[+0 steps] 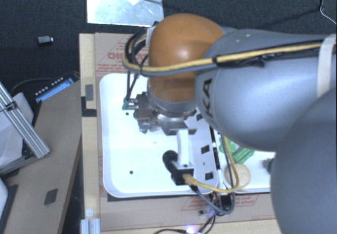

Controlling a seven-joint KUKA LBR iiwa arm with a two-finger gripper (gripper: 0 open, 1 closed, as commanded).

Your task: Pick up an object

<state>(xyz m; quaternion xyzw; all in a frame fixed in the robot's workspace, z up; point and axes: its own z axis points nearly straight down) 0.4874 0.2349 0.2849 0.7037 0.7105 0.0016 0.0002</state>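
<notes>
My arm reaches in from the right and covers most of the bench. The orange band sits over the far part of the left white bin (118,143). Below the band, the metal gripper (143,121) points down over the bin's far middle, a little above its floor. I see nothing held there. A green object (241,152) and a round tan object (241,175) peek out under the arm, near the front, to the right of the gripper. Most of the right bin is hidden by the arm.
The left bin's front-left floor shows bare white with a small dark speck (131,172). Cardboard (108,56) lies under the bins. A wooden bench edge and a metal rail (23,127) stand at the left.
</notes>
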